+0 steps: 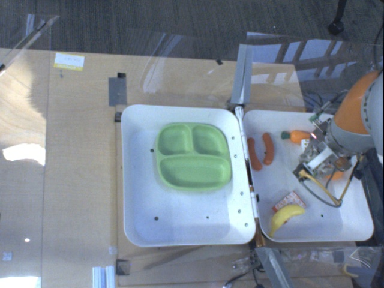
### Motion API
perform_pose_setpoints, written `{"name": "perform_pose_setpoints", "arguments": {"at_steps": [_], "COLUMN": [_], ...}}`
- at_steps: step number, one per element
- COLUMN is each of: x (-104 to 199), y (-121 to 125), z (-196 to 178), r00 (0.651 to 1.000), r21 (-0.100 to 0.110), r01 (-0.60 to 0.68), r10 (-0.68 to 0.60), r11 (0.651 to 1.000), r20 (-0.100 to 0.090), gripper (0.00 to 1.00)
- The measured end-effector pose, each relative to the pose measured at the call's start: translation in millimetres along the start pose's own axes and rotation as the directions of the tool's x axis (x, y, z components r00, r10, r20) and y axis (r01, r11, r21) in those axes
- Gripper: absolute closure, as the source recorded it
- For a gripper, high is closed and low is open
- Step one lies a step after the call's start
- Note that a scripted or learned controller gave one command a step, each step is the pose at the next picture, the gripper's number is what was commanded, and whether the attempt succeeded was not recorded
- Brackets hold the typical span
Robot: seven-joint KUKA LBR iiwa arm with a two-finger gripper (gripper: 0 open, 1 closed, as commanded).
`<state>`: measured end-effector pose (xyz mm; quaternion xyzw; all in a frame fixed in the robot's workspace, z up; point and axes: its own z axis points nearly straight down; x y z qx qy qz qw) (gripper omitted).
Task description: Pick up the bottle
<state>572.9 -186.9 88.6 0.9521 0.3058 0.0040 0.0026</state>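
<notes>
Gripper (320,153) sat low; open or closed could not be told. Orange object (337,174) just beside it was possibly the target. Best to centre over it before closing.

No legible txt anywhere. Yellow-and-white paper sticker (69,60) on pale wooden bench (78,161), upper left of frame, has faint print, too small to read. Small brownish wrapped packet (288,201) in right-hand shallow white bin (339,224), lower right: markings blurred, unreadable.
</notes>
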Motion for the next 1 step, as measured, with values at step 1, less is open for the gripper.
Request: {"name": "perform_pose_setpoints", "arguments": {"at_steps": [1], "x": [64.0], "y": [8.8], "z": [-132.2], "r00": [0.992], "r21": [0.003], "r01": [0.126], "r10": [-0.126], "r11": [0.992], "r20": [0.002], "gripper": [1.0]}}
